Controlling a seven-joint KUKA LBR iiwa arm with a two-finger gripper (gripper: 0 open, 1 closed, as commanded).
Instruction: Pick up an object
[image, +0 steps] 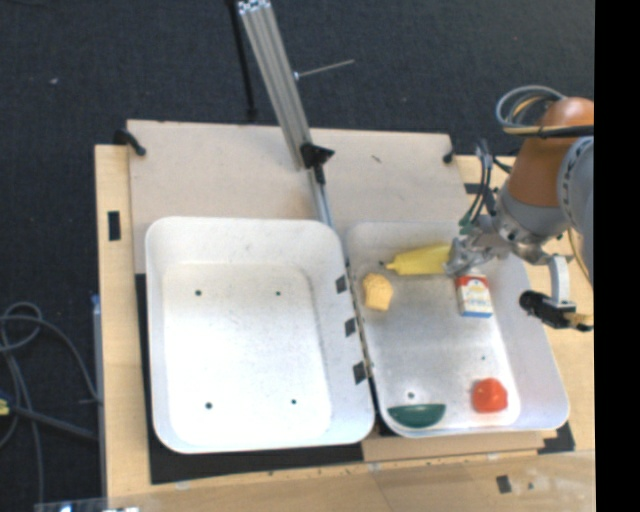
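The right bin (530, 345) holds several objects. A long yellow banana-like piece (418, 262) lies near its far edge, and a rounded yellow lump (377, 291) sits by its left wall. A small white carton with red and blue print (474, 298) stands right of centre. A red ball-like fruit (489, 396) and a dark green bowl shape (416, 413) rest near the front rim. My gripper (463, 258) hangs low over the bin's far right part, at the right end of the long yellow piece and just above the carton. The wrist hides what is between its tips.
The left bin (160, 300) sits beside the right one. A slanted aluminium pole (285, 95) comes down from the top to the gap between the bins. Cables and the arm's orange band (545, 165) crowd the right side.
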